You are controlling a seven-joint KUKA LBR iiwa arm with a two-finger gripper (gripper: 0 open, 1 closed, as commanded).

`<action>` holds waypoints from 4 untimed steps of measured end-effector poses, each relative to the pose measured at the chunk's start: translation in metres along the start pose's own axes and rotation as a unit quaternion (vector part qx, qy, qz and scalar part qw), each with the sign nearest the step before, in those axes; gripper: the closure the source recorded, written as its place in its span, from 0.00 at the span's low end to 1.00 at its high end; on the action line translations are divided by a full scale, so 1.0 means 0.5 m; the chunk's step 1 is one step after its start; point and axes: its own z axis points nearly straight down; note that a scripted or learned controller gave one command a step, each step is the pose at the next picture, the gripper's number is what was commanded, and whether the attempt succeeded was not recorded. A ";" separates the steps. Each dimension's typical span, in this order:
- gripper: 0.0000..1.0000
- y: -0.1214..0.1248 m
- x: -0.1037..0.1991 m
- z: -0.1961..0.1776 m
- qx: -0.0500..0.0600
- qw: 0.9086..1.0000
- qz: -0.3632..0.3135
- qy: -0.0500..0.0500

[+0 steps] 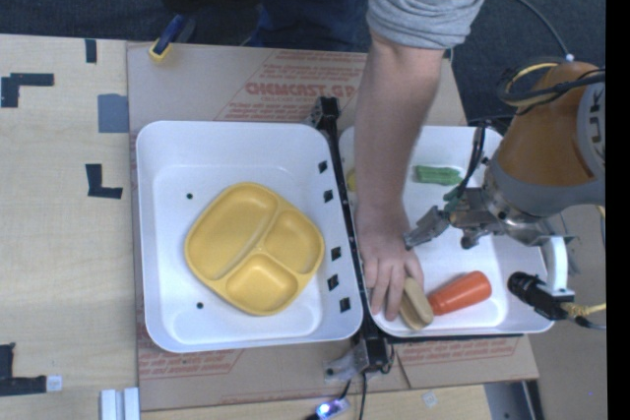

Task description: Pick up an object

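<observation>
- Landmark: right bin (492,328), shallow white plastic, rounded rim.
- Near rim of right bin: tan oblong object (414,304), matte, rounded ends, possibly a bread-like toy; it lies under the fingertips of a person's hand (386,263).
- Just beside it, toward the arm side of the right bin: orange carrot-shaped piece (460,293), smooth, tapered, lying flat on the floor of the bin.
- Middle of right bin: gripper (455,223) hangs above the floor, dark metal linkages; fingers look spread apart, nothing between them.
- Above the gripper: rounded orange band of the wrist (539,145), glossy, with a looped cable.
- Far part of right bin: small green strip (437,175), flat, elongated, lying apart from the other items.
- Person's forearm crosses the right bin from its far rim down to its near rim; grey knit sleeve.
- Left of right bin: second white bin (157,211) holding a yellow divided plate (254,247), three compartments, soft matte plastic.
- Step, as judged: approach, no object grasped yet.
- Next move calls for: choosing a target clear of the hand, the carrot piece being nearest; descend with fingers straddling its narrow width, then close.
- Risk: hand inside the workspace.
</observation>
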 end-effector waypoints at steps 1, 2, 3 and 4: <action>0.00 0.005 0.001 -0.010 -0.006 1.000 -0.002 -0.001; 0.00 0.010 -0.008 0.086 -0.003 1.000 -0.001 0.000; 0.00 -0.003 -0.025 0.195 -0.002 1.000 -0.001 0.000; 0.00 -0.002 -0.024 0.214 -0.006 1.000 -0.002 -0.001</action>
